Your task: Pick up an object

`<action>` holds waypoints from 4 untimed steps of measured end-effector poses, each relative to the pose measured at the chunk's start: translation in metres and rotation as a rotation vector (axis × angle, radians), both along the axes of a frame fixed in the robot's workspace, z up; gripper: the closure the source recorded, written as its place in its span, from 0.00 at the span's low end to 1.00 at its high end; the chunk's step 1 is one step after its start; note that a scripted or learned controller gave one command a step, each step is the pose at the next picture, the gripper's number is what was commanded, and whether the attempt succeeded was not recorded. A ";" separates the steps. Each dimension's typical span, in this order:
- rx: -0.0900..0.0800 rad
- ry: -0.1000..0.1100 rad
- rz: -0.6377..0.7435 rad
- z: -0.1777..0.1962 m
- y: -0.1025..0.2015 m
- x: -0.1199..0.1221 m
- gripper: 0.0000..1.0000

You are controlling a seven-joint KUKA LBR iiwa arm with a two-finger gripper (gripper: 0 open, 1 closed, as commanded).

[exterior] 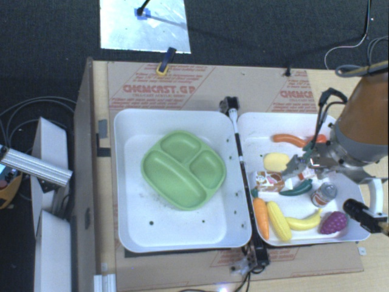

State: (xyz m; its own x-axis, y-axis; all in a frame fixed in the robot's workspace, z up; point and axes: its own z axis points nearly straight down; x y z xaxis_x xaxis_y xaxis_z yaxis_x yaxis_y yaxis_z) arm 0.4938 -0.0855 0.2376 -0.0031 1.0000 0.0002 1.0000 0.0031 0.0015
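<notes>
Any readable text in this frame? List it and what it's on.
"CHEMCAST GP", red print on the brown board under the bins, left of centre.
The same red print repeats on the board's right part, cut off by the arm, only partly legible.
Small packet in the right bin: printed markings, too small to read.

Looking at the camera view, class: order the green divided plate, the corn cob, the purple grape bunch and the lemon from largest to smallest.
1. Green divided plate
2. Corn cob
3. Purple grape bunch and lemon: they look about alike, so no ranking.
</notes>
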 end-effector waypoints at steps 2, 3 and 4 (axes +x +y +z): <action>-0.007 -0.009 -0.001 -0.154 -0.052 0.079 0.00; -0.007 -0.015 -0.001 -0.137 -0.053 0.081 1.00; -0.007 -0.014 -0.001 -0.138 -0.053 0.080 0.00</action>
